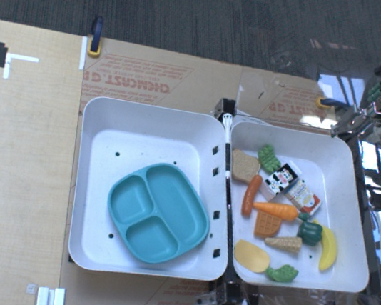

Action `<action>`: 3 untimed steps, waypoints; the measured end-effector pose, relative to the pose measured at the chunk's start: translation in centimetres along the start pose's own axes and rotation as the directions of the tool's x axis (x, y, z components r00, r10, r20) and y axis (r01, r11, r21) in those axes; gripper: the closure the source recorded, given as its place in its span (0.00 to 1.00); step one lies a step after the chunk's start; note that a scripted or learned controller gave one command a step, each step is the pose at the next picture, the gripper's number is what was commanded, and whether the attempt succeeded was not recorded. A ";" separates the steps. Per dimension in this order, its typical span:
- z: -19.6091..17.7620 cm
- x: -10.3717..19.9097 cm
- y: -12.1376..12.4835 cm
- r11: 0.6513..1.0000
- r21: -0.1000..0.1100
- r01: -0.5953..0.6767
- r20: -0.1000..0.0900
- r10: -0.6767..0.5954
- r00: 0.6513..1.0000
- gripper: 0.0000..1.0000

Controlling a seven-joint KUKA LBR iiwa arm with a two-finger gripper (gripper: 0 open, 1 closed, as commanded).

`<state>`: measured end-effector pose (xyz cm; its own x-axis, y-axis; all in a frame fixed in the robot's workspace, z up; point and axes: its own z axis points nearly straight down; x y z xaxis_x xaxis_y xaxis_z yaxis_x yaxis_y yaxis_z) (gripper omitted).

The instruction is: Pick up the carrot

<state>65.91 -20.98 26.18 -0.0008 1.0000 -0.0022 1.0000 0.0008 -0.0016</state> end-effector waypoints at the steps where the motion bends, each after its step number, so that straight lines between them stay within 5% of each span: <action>1: 11.8 1.3 -2.3 0.999 -0.001 0.054 -0.001 -0.054 0.999 0.00; 2: 15.4 7.0 -6.8 0.998 -0.037 -0.053 0.007 0.053 0.999 0.00; 3: 15.4 8.3 -12.3 0.998 -0.044 -0.037 0.004 0.037 0.999 0.00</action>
<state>53.54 -12.70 10.73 0.0364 0.9993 -0.0067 0.9984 -0.0361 0.0430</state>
